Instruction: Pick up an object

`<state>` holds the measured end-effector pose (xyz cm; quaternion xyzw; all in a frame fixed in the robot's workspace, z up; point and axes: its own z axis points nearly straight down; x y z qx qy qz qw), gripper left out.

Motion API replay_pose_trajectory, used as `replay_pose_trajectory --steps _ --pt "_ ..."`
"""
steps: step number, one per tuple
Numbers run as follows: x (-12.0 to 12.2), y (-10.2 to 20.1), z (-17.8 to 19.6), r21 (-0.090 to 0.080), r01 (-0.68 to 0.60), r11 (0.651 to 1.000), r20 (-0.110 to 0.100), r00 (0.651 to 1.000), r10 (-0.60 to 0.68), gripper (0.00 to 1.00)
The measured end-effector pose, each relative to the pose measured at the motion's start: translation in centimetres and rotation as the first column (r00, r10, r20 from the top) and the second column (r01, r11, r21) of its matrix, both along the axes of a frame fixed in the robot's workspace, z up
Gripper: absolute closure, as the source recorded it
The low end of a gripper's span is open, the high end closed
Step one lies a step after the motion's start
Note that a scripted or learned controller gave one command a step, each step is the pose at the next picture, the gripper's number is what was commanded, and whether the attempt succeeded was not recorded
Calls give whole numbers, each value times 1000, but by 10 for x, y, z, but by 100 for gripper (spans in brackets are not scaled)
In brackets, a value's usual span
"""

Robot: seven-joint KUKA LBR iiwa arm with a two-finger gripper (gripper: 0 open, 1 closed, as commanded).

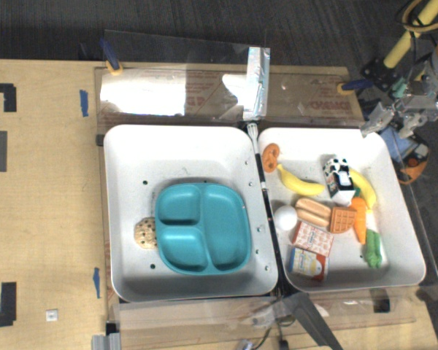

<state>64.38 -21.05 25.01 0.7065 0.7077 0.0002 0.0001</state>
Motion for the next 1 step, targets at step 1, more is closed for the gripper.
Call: replay_pose_trajectory --steps 1 --pt "-65 -5 -88 0 161 987 -7 987 -161 0"
